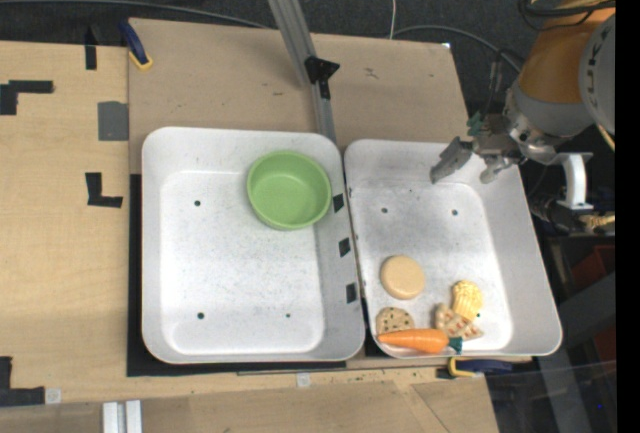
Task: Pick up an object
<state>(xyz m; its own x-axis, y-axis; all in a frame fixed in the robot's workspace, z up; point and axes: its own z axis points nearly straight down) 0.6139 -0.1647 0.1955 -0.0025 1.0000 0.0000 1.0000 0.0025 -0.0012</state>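
A smooth orange carrot point(414, 341) with a small green tip lies lengthwise along the near rim of the right bin point(520, 231), the thing lowest in the view. Going from the left: the left bin point(165, 241) is a shallow white tray with rounded corners, its floor finely speckled with dark flecks and marked by a few dark dots. A glossy green bowl point(289, 189), round and upright, sits toward that bin's far right corner, just beside the dividing rim; the rest of the floor is open room. The right bin has the same speckled white surface. Its things cluster in the near part: a flat, pale tan disc point(402, 276) like a biscuit, a darker round cracker point(394, 319) with a dotted face touching the carrot's far side, then a knobbly yellow corn piece point(466, 298) and a small bumpy tan piece point(458, 323) close together toward the near right corner. The far half of this bin is bare floor. Above its far right corner hangs the gripper point(472, 164), grey metal below the arm's orange band, its two fingers spread apart with nothing between them, well apart from the cluster of objects. The bench point(60, 171) around the bins is pale wood board with black tape marks.
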